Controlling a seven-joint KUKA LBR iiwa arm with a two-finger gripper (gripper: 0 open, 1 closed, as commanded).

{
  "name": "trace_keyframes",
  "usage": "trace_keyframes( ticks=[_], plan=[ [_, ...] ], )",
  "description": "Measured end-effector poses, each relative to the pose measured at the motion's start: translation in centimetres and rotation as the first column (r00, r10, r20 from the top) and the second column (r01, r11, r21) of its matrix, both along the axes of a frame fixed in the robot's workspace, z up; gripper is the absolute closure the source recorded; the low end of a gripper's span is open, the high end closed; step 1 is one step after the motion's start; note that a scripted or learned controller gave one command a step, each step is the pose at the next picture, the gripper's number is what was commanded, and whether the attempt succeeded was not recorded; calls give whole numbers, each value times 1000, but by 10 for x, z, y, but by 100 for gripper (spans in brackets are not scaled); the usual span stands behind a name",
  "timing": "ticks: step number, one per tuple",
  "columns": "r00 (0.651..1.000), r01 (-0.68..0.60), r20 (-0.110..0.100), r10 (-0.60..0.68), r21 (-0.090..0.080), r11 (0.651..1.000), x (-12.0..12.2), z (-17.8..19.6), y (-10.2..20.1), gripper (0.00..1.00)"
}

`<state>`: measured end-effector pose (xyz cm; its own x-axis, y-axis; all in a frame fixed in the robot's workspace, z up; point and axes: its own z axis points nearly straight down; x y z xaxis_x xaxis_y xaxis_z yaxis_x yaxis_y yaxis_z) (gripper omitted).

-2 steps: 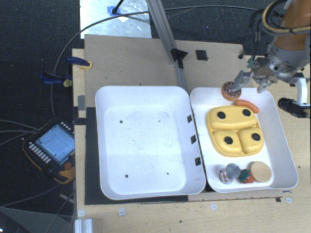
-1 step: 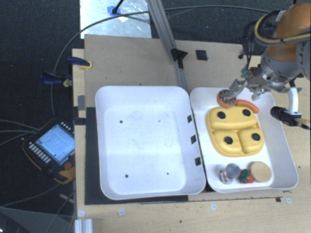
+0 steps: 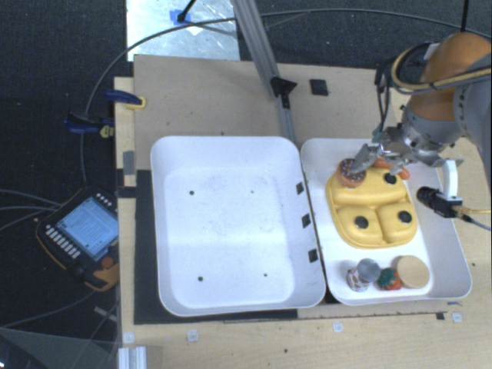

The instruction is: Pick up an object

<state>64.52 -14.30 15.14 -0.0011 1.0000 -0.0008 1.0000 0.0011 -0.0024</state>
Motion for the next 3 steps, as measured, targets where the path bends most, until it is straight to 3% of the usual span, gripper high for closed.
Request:
trace_keyframes(
  ticks=[1, 2, 3],
  plan=[
    [1000, -4, 12, 4, 4, 1000, 8, -38, 9, 0],
    [1000, -12, 26, 11, 12, 1000, 13, -21, 15, 100],
    [1000, -3, 9, 3, -1, 1000, 11, 28, 7, 100]
  ],
)
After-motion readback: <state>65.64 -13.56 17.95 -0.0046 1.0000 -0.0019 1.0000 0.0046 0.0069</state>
